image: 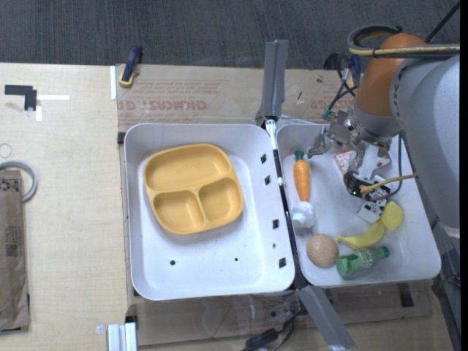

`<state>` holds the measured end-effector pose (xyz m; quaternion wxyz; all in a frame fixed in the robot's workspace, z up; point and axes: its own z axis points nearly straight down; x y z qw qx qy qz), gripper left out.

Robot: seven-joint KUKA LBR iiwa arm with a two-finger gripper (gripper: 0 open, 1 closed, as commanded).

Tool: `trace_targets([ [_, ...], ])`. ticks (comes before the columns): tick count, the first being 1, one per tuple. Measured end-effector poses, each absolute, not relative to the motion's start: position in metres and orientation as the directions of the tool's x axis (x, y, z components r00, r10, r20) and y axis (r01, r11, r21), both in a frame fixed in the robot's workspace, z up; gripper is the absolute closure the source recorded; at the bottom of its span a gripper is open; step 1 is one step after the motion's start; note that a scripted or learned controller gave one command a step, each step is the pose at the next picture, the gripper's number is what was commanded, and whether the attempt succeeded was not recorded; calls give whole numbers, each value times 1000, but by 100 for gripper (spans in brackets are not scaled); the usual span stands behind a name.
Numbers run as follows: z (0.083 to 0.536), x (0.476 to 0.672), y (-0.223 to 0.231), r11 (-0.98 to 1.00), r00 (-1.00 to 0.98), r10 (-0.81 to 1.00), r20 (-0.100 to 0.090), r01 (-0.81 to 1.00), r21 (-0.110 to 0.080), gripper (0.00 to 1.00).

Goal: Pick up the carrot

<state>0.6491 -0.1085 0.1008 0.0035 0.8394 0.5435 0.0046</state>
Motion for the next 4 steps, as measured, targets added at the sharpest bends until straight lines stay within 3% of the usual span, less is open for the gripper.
trace_targets([
  [1, 100, 662, -105, -331, 331, 944, -2, 944, 11, 0],
  [2, 192, 627, -81, -261, 261, 965, -1, 965, 0, 0],
  [3, 191, 596, -48, -144, 144, 990, -1, 990, -3, 0],
  [4, 200, 596, -50, -148, 148, 989, -2, 989, -3, 100],
])
